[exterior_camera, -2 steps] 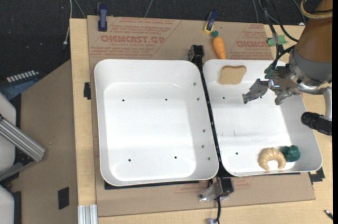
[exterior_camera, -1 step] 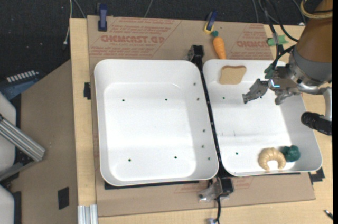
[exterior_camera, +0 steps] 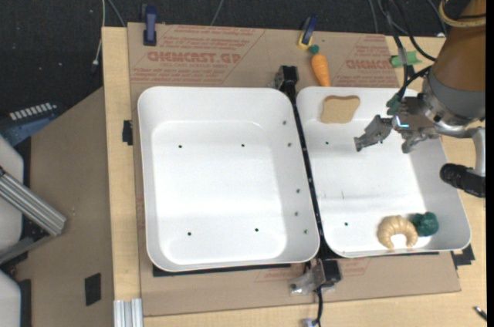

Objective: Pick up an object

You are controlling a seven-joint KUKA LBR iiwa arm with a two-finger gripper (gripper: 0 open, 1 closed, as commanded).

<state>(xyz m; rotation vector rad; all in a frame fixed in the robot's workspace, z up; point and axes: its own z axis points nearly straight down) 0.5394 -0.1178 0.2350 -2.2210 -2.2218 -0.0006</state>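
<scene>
Gripper (exterior_camera: 390,134) hangs over the upper part of the right-hand shallow white plastic bin (exterior_camera: 432,187), fingers spread apart, nothing between them. One finger points left toward the bin's middle, the other down toward the right wall.

Risks as I see them:
- Closest candidate is the flat tan bread-slice piece (exterior_camera: 340,109) at the top-left corner of that bin. It lies flat and hugs the rim, so the fingers could skate over it or hit the bin wall before closing.
- The beige croissant-shaped toy (exterior_camera: 397,231) and the dark green rounded lump (exterior_camera: 425,223) sit touching each other at the bottom right corner. Going for one probably nudges the other, or the fingers catch both and drop them.
- Both clusters are in corners, well apart from the gripper; a straight descent from here likely closes on bare bin floor.

Contents: right bin holds the bread piece, croissant and green lump. The left-hand shallow white bin (exterior_camera: 154,163) shows only bare floor. An orange toy carrot with green top (exterior_camera: 319,68) lies outside on the brown cardboard sheet (exterior_camera: 193,55), just above the right bin.
</scene>
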